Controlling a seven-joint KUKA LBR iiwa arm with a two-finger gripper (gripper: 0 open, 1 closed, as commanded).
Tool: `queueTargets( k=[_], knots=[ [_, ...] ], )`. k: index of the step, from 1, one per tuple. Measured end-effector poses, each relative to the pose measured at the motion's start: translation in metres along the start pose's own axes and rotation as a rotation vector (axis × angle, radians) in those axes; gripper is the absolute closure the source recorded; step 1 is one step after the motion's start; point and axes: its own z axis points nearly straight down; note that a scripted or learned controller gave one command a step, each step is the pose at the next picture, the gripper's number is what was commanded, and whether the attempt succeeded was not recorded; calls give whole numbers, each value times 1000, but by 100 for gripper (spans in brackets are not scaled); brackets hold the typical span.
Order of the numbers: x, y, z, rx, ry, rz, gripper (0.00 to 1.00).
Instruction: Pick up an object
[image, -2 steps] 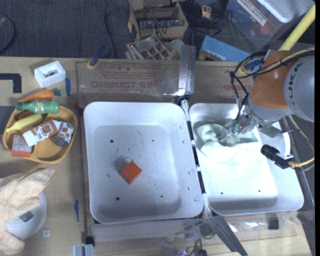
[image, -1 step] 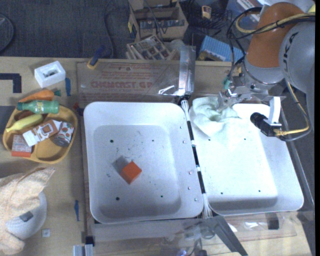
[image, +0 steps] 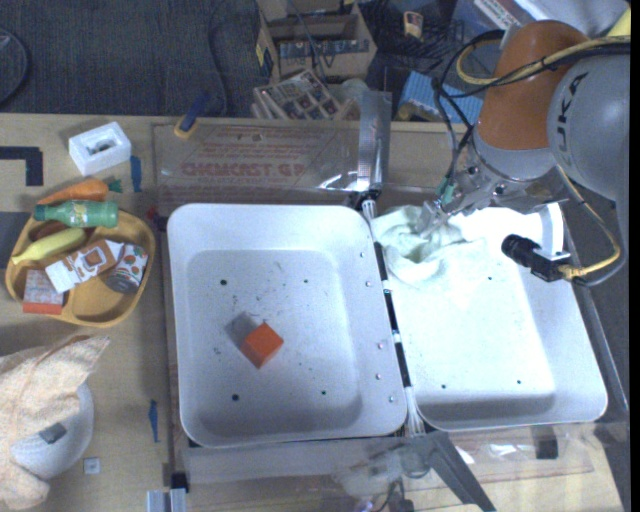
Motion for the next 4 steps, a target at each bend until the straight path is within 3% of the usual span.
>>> queueTargets(
  k=[1,2,3,4],
  knots=[
    [41,24,-14,-4,-2,242,100],
    [42,24,-14,-4,-2,241,0],
    [-17,0,1,-1,-1,266,0],
    [-34,-17,91,-6,-3,203,0]
  ],
)
